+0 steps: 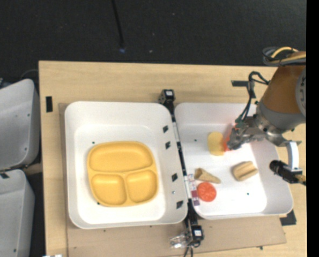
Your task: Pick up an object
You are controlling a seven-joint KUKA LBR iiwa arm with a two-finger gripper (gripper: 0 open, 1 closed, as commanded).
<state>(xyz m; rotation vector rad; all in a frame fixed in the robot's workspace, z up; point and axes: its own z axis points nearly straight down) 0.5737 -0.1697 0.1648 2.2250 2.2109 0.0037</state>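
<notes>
The tool [236,138] hung just beside the yellow cylinder [216,143] in the right bin [256,205], its opening impossible to tell, so it could push the cylinder aside.

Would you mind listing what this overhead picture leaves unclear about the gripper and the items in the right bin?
- Gripper, camera view: too small and dark against the wrist to read its fingers.
- Yellow object: whether the gripper touches it; the two overlap at this slant.
- Arm: cut off by the right edge.
- Red object: its left side meets the bin wall, with a label there too small to read.
</notes>
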